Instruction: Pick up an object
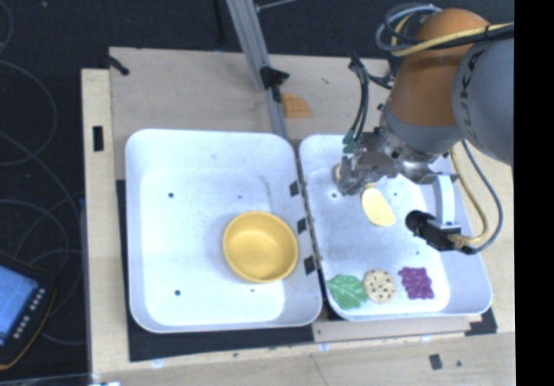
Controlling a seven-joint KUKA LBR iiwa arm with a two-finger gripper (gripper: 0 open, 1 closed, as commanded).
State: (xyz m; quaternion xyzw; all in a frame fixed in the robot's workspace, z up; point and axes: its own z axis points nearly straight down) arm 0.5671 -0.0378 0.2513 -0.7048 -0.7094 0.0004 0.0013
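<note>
One pale yellow oval piece [377, 207] lay in the right bin [472, 289], right of frame centre, just below and right of the hand [351, 176], long axis running upper left to lower right, while the hand's grip state stayed unreadable.

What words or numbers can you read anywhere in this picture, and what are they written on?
None can be read.
The handheld device with a blue glowing screen at the lower left: its screen content is too small and blurred to read.
The round yellow plastic bowl, the pale yellow oval piece, the green leaf-shaped piece, the speckled round cookie and the purple bumpy piece show no lettering.
</note>
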